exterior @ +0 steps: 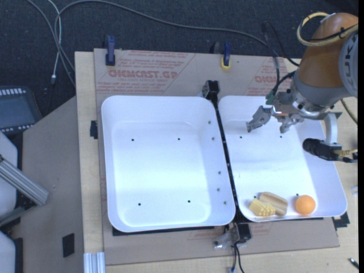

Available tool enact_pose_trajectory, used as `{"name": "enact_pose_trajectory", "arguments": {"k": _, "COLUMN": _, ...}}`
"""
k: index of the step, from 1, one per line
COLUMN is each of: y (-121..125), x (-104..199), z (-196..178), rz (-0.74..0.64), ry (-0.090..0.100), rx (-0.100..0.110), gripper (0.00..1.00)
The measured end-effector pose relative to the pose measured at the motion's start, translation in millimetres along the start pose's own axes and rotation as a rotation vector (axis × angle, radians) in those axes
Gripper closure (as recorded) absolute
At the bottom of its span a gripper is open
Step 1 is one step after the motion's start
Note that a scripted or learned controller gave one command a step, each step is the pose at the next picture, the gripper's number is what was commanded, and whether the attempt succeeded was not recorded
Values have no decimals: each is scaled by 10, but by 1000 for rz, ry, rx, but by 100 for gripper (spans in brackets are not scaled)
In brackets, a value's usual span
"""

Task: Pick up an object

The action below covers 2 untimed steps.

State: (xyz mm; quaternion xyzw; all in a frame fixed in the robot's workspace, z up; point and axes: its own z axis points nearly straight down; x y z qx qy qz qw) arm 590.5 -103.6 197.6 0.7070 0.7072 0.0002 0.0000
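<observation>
1. An orange ball (305, 204) is sitting near the front right corner of the right bin (273, 164), close to the rim.
2. Just left of it, a tan bread-like piece (274, 199) is lying on the bin floor, and a yellow corn-cob piece (261, 208) is resting against its front left side, touching it.
3. The gripper (271, 119) is hanging over the back part of the same bin, well apart from all three objects.
4. Its two fingers are spreading apart, open, with nothing between them.
5. The grey arm (327, 56) with its orange band is reaching in from the right, above the bin's back right corner.
6. The left bin (111, 152) is lying alongside, its edge touching the right bin's edge.
7. Both bins are resting on a cardboard sheet (142, 73) on the tabletop (85, 129), with two clamps (109, 44) gripping the sheet's far edge.
8. Cables (57, 16) are trailing across the dark floor beyond.
</observation>
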Motion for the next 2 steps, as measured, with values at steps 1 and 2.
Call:
{"name": "enact_pose_trajectory", "arguments": {"k": 1, "y": 561, "x": -330, "z": 91, "rz": 0, "ry": -1, "rx": -2, "gripper": 0}}
{"name": "enact_pose_trajectory", "arguments": {"k": 2, "y": 774, "x": -810, "z": 352, "rz": 2, "ry": -1, "rx": 1, "gripper": 0}}
